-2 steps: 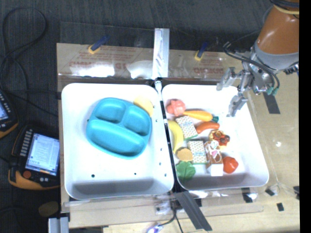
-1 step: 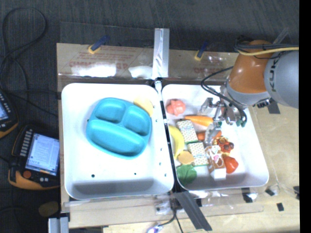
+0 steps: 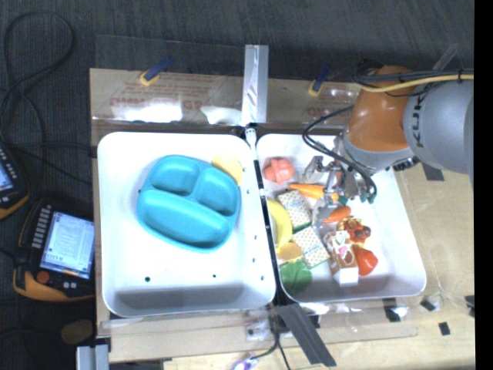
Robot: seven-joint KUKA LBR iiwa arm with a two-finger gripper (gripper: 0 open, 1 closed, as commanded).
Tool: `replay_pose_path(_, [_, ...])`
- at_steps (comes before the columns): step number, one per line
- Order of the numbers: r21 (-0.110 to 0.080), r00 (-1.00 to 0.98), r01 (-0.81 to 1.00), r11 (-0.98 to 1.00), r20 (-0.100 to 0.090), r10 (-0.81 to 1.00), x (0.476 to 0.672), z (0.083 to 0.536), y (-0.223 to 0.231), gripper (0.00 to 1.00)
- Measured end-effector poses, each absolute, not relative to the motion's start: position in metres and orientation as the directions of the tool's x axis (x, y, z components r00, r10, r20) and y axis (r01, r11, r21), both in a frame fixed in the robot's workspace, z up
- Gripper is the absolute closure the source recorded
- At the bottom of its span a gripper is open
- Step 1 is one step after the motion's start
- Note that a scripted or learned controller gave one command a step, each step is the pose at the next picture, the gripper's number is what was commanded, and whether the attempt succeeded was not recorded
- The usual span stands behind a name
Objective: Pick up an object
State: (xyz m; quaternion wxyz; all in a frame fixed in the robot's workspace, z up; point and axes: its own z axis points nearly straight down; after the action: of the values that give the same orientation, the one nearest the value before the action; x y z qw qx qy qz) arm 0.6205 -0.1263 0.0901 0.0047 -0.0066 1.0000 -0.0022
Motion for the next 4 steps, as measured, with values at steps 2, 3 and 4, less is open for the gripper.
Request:
replay_pose_path(2, [-0.002,-0.961,0.278,0.961,-0.010,0.278,0.600,0.100,-0.132,1.00])
replay_pose_path(3, [-0.003,-0.856,0.517,0.856,0.003,0.517,0.613,0.199,-0.081,1.00])
replay_pose_path(4, [-0.005,-0.733,0.680,0.733,0.004,0.680,0.588,0.175,-0.135,1.00])
